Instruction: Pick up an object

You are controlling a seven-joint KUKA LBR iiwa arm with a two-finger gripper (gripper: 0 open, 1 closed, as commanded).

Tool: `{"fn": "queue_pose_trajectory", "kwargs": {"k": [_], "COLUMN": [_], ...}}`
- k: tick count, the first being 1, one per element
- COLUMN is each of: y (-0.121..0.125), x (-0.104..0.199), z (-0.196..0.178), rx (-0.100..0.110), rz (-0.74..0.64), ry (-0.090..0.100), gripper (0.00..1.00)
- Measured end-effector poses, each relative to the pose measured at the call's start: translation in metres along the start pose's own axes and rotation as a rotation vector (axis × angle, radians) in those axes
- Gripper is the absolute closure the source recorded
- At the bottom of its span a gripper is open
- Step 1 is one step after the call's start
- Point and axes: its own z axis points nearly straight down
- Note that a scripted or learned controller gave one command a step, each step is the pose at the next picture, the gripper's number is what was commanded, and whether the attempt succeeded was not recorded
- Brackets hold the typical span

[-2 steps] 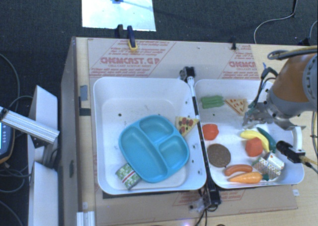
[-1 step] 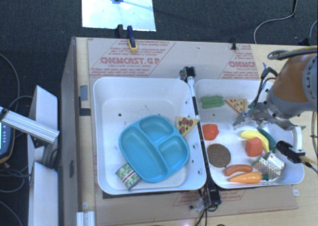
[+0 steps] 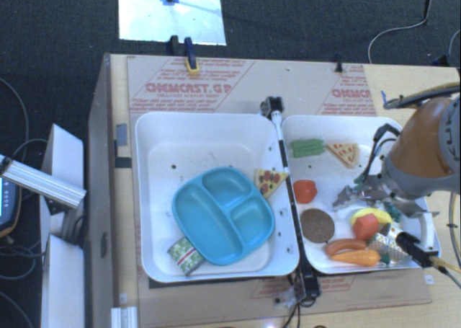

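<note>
The right bin (image 3: 328,175) holds several toy foods: a green piece (image 3: 308,147), a cheese wedge (image 3: 344,153), a red tomato (image 3: 305,190), a brown patty (image 3: 317,225), a red-orange ball (image 3: 365,224) beside a yellow piece (image 3: 382,213), a sausage (image 3: 343,247) and a carrot (image 3: 358,258). My gripper (image 3: 354,194) hangs low over the middle of this bin, between the tomato and the yellow piece, just above the red-orange ball. I see nothing held in it.
The left bin (image 3: 166,139) holds a blue divided plate (image 3: 223,215), a pizza slice (image 3: 268,181) against the divider wall and a green-red packet (image 3: 184,254). A silvery textured item (image 3: 392,247) lies at the right bin's front right corner. The arm's orange band (image 3: 431,139) covers that bin's right side.
</note>
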Motion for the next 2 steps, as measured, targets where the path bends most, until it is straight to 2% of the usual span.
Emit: {"fn": "queue_pose_trajectory", "kwargs": {"k": [1, 2], "y": [0.056, 0.146], "x": [-0.021, 0.004], "z": [-0.001, -0.001], "rx": [-0.002, -0.003], "rz": [-0.002, -0.004], "ry": [-0.001, 0.0], "gripper": [0.0, 0.0]}}
